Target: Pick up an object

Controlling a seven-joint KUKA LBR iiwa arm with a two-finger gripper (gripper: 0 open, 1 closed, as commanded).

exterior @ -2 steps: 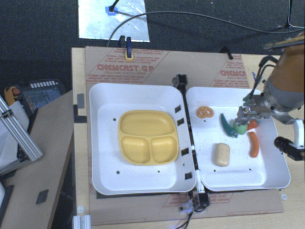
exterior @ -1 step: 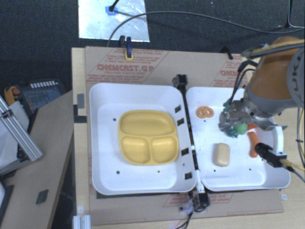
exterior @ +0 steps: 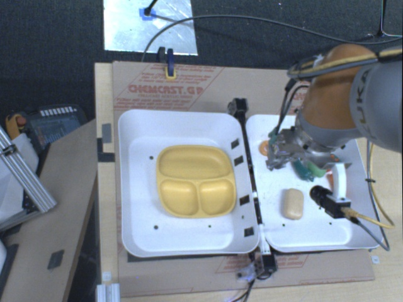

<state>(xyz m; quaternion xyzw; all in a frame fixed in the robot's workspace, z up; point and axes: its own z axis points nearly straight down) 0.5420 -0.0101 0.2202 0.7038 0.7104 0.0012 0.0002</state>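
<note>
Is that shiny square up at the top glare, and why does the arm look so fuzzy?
Camera view: yes, the metal sheet on the dark floor reflects light in bright streaks. The arm looms close to the lens and looks soft, while the yellow divided tray in the left bin is sharper, under even light with faint shadows.

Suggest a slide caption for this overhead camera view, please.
KUKA arm's gripper lowered into the right bin among small objects; yellow divided tray in the left bin.

Robotics lab — bench with white bins [exterior: 182,121], loose cables [exterior: 368,222], aluminium rail [exterior: 25,178].
</note>
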